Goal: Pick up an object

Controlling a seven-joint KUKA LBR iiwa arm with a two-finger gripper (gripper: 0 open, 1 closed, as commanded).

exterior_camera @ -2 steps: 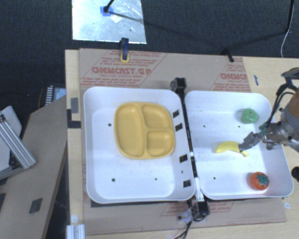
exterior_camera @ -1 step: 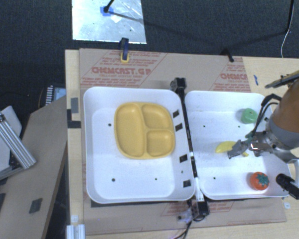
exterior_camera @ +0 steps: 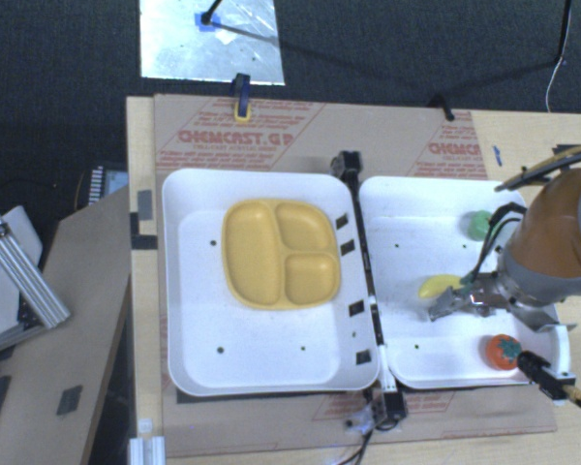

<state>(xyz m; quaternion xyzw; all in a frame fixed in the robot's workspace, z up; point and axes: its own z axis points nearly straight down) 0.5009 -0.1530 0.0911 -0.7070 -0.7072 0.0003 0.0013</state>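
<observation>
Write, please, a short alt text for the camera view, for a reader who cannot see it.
A grey and orange robot arm's gripper is low in the right white bin, right beside a yellow object, with a green object and an orange object also in that bin. The left white bin holds a yellow divided tray.

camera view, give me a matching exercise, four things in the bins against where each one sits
Things:
1. yellow divided plate
2. green object
3. yellow object
4. orange object

Places:
A. right bin, near corner by the arm
B. left bin, middle
C. right bin, far side
D. right bin, at the claw

Pairs: 1-B, 2-C, 3-D, 4-A
</observation>
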